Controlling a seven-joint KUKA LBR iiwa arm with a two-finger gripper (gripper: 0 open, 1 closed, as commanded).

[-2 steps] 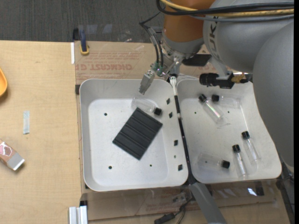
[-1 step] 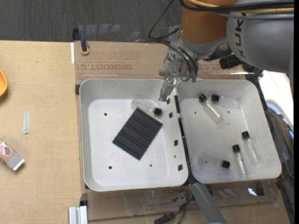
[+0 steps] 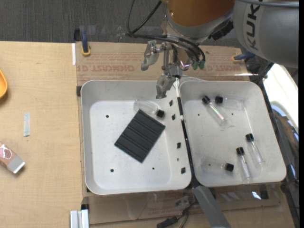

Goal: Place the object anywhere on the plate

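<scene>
The dark ribbed plate (image 3: 140, 136) lies flat on the floor of the left bin (image 3: 95, 175), turned at a slant so that its long axis runs from its near-left corner up to its far-right corner. Just beyond that far-right corner lies a clear vial (image 3: 148, 106) with a black cap, and I take this to be the object. Its cap end points to the plate's right, and its body lies roughly across the plate's long axis. It sits just beside the plate's far edge, and whether it touches or overlaps that edge is hard to tell. Farther back again, above and a little right of the vial, the gripper (image 3: 164, 88) hangs over the bin's far rim, close to where the two bins meet. Whether it is wide or closed cannot be told from here, and nothing can be seen held in it. From the gripper, the vial lies nearer and slightly left, with the plate straight beyond along that same line, so the carry should be short.
</scene>
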